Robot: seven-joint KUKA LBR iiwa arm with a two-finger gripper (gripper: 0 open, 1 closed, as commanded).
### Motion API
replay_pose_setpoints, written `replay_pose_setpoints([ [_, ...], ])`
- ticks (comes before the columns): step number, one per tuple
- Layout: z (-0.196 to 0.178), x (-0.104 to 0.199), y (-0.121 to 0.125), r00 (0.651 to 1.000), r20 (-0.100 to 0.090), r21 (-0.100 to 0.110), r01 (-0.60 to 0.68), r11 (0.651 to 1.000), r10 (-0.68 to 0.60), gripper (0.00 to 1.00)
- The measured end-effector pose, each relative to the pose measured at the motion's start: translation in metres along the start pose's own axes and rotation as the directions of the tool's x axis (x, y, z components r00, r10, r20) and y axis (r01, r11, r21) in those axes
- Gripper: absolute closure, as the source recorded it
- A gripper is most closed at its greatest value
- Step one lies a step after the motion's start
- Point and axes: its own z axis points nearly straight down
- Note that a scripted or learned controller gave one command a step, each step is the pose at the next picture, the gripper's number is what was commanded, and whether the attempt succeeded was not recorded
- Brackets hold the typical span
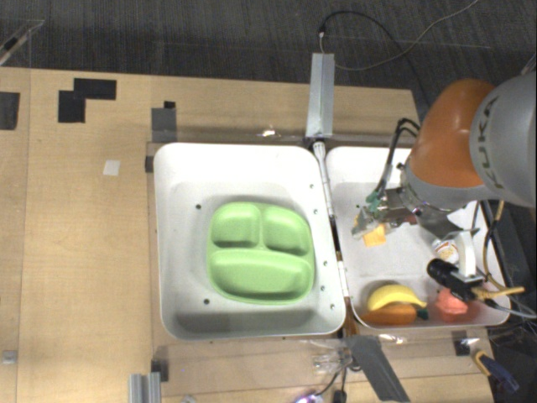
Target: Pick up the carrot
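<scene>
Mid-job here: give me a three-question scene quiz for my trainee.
1. True or false: the green divided tray lies in the left bin.
2. Which bin holds the banana? A) left B) right
3. Fill in: the small yellow wedge lies just below the arm's ____.

Key: 1 true. 2 B, the right bin; an orange piece, perhaps the carrot, lies against the banana at the near wall. 3 end effector.
</scene>
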Motion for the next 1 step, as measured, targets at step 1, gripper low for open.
replay_pose_setpoints([
  [1, -0.0476, 0.0288, -0.0190, 0.986, 0.001, -0.002, 0.164, 0.986, -0.164, 1.00],
])
